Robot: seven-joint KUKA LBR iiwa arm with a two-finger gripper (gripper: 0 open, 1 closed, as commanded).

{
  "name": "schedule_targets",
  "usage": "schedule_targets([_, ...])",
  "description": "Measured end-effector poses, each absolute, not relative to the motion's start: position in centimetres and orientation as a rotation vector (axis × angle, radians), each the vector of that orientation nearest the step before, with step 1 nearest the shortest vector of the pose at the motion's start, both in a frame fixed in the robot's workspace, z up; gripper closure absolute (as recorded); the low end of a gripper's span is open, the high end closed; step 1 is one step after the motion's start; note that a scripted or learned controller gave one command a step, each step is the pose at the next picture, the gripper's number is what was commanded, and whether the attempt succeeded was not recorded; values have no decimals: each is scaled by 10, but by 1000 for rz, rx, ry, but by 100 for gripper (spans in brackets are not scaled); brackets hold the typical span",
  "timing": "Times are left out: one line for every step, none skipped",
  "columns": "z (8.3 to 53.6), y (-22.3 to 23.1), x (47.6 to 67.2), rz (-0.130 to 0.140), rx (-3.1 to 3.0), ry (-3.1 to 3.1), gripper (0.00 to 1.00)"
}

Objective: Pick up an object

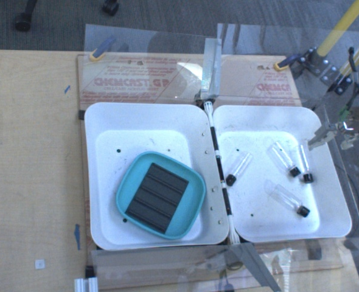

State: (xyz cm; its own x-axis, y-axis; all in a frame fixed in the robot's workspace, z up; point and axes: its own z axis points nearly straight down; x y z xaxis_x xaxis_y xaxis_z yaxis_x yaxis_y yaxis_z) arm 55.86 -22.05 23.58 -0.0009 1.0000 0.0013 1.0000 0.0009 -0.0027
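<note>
The left white bin (106,132) holds a teal square tray (128,184), turned at an angle, with a black ridged block (158,198) lying in it. In the right white bin (258,123) several clear plastic tubes with black caps lie scattered. One tube (238,165) is near the divider, two tubes (282,157) (303,160) lie close together at the right, and another tube (285,197) lies toward the front right.
Clear plastic panels with red print (143,81) stand behind the bins, with a metal post (211,66) between them. A yellow pole (348,18) and clamps (316,59) crowd the upper right. A metal bracket (325,134) overhangs the right bin's rim. Wooden bench (27,163) spreads to the left.
</note>
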Motion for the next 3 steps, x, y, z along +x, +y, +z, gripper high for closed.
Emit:
schedule_targets([95,-198,566,-1,-2073,-2365,0])
schedule_targets([104,-200,566,-1,-2078,-2365,100])
schedule_targets([212,-163,572,1,-2227,-2218,100])
